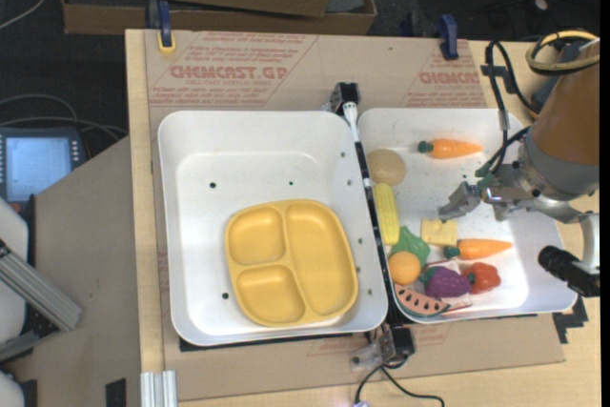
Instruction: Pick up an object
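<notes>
The gripper [461, 202] hangs open and empty over the middle of the right bin [431, 123], its fingers spread toward the frame's left. Just below it lie a yellow cheese wedge [438, 232] and a carrot [484, 249]. Left of it stands a corn cob [386, 212], with a beige egg [387, 168] above. Another carrot [450, 148] lies toward the upper right. A yellow divided plate [289, 260] sits in the left bin [191, 205].
</notes>
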You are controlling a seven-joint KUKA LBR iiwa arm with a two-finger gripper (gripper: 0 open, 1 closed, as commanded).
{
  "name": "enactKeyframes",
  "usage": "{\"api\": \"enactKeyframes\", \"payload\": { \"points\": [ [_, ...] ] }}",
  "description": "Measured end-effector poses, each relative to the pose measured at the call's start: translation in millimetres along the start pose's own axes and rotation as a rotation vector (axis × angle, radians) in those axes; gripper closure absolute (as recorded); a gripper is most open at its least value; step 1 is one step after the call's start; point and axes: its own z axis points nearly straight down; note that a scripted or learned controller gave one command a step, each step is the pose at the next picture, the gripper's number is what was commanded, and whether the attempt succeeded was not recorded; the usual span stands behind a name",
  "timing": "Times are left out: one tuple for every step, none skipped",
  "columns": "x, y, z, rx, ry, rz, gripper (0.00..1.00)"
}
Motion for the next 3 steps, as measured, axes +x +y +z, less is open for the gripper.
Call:
{"api": "enactKeyframes", "payload": {
  "points": [
    [20.3,19.4,106.7,-0.004,-0.005,0.002,0.0],
    [-35.3,22.7,103.1,-0.004,-0.005,0.003,0.0],
    [-31.7,23.4,92.8,-0.006,-0.002,0.001,1.0]
  ]
}}
